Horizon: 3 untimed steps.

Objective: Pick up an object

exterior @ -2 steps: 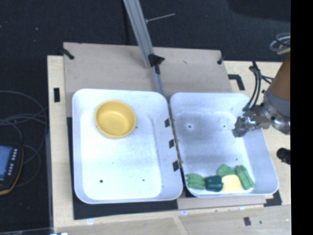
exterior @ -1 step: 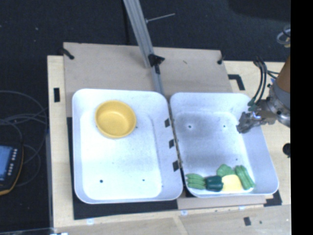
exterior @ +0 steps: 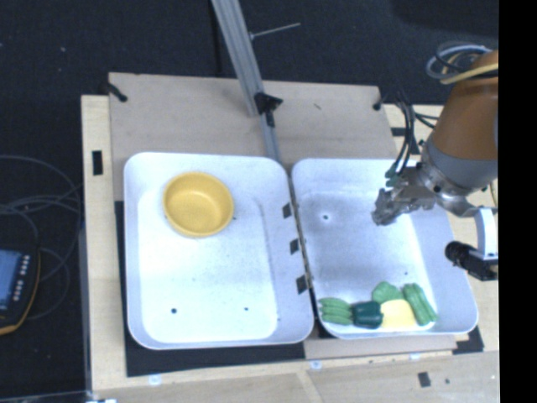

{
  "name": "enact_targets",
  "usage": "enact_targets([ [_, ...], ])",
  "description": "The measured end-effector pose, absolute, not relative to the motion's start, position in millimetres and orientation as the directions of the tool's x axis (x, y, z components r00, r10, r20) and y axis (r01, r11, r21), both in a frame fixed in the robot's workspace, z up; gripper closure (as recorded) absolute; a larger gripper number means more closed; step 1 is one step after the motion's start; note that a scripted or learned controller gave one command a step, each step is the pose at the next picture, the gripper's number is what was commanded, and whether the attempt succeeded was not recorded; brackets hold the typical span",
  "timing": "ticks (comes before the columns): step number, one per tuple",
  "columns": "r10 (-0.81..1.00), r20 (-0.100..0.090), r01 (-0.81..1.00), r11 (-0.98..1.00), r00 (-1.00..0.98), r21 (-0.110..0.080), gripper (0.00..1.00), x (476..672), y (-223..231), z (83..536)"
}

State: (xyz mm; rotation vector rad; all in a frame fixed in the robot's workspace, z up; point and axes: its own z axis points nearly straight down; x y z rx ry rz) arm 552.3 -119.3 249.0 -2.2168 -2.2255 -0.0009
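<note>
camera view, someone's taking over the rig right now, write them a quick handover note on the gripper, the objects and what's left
Gripper: over the right bin, in its upper part, nothing seen in it; whether it is open or shut cannot be told.
Objects: a cluster of green and yellow pieces lies along the right bin's near edge, apart from the gripper. A yellow bowl sits in the left bin, upper left.
Done: nothing picked up.
Left: choose an object, likely from the near cluster, descend, grasp, lift.
</note>
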Motion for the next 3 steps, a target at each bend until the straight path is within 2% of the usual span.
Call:
enact_targets([
  [1,1.0,0.001,1.0,0.004,-0.004,0.001,1.0,573.1,-68.0,256.2],
  [2,1.0,0.001,1.0,0.005,-0.005,0.001,1.0,584.1,-11.3,258.0],
  [3,1.0,0.0,1.0,0.003,-0.003,-0.001,1.0,609.2,33.7,244.0],
])
